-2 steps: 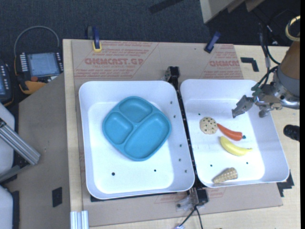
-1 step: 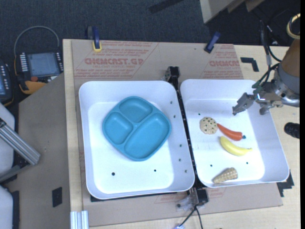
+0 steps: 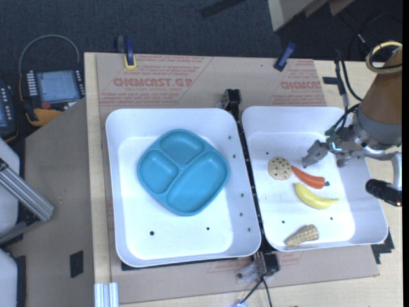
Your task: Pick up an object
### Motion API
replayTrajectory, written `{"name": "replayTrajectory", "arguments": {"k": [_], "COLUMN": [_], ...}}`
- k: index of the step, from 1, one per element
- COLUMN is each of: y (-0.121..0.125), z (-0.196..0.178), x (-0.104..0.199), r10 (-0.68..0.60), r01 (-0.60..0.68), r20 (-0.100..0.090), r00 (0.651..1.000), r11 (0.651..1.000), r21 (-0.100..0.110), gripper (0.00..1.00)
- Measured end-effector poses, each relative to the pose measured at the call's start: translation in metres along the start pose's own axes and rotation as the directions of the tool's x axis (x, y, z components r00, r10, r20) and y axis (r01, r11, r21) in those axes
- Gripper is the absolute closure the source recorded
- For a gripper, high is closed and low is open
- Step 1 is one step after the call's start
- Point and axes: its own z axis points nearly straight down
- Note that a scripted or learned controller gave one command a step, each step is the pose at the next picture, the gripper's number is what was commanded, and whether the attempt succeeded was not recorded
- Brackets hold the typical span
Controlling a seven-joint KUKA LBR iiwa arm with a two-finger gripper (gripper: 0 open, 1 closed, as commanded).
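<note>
Several toy foods lie in the right bin [image 3: 358, 232]. A round speckled cookie [image 3: 279, 167] sits beside an orange carrot [image 3: 308, 177]. Below them is a yellow banana [image 3: 314, 197], and a tan waffle cone [image 3: 302, 235] lies near the front wall. My gripper [image 3: 326, 158] hangs over the right bin, just above and right of the carrot's far end. It is open, its fingers spread, with nothing between them. One grey finger [image 3: 314, 153] points down-left toward the carrot.
The left bin [image 3: 121, 222] holds a blue divided plate [image 3: 183, 171]. A black clamp [image 3: 231, 98] sits at the far end of the seam between the bins. The arm's cables [image 3: 342, 85] run down at the right.
</note>
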Motion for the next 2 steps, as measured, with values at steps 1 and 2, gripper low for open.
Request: {"name": "replayTrajectory", "arguments": {"k": [1,2], "y": [-0.007,-0.007], "z": [0.045,0.082], "x": [0.000,0.000], "r10": [0.000,-0.001], "r01": [0.000,0.001], "r20": [0.000,0.001], "r00": [1.000,1.000], "r11": [1.000,1.000], "r21": [-0.001,-0.003], "gripper": [0.00,0.00]}}
